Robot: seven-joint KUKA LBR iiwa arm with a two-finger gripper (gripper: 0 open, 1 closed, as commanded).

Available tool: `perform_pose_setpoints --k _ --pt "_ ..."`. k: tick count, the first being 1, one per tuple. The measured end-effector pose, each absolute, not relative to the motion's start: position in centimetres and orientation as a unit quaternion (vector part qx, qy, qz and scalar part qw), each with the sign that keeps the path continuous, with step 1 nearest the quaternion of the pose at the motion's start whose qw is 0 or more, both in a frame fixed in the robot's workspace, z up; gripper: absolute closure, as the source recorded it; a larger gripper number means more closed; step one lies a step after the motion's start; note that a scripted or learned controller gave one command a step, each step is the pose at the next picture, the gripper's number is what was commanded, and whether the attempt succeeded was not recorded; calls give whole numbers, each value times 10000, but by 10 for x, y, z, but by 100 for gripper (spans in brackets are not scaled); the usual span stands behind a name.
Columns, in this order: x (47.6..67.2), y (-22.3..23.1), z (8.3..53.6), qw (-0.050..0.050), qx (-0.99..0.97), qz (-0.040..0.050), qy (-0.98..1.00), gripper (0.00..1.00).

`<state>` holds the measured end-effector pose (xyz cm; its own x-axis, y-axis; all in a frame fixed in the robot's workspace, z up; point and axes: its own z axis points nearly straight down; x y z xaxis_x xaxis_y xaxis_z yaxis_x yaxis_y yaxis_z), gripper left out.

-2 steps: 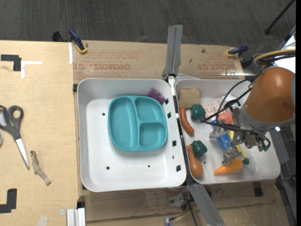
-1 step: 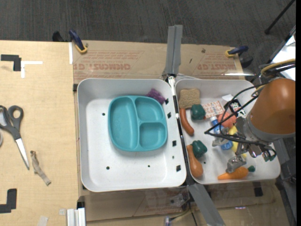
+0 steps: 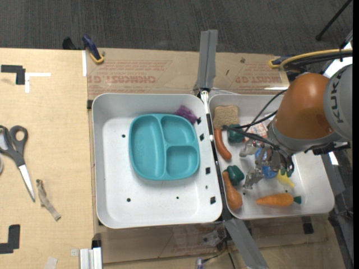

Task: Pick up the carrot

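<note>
A smooth, tapered orange carrot with a small dark green tip [image 3: 276, 200] lies on its side along the near edge of the glossy shallow white right bin [image 3: 317, 206], untouched and just below the metal two-finger gripper [image 3: 259, 170]. Whether its fingers are wide or narrow cannot be told among the clutter beneath the wrist. To the left, a second fat orange carrot-shaped toy with a green top [image 3: 233, 190] rests against the bin's left wall, and a glossy red-orange sausage [image 3: 222, 144] lies farther back, near a rough tan slice of bread [image 3: 226, 115]. In the white left bin [image 3: 112, 206] sits a smooth teal plastic plate with three compartments [image 3: 165, 147], with a small purple piece [image 3: 187, 114] beyond it.
</note>
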<state>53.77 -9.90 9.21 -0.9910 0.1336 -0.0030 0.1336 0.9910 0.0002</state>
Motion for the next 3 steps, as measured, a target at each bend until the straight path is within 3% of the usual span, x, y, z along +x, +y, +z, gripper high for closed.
perform_pose_setpoints --k 1,2,3 --pt "479 -138 93 20 591 -2 9982 0" --pt "480 -137 102 36 571 -8 9984 100" --pt "479 -126 92 13 -1882 0 9821 100"
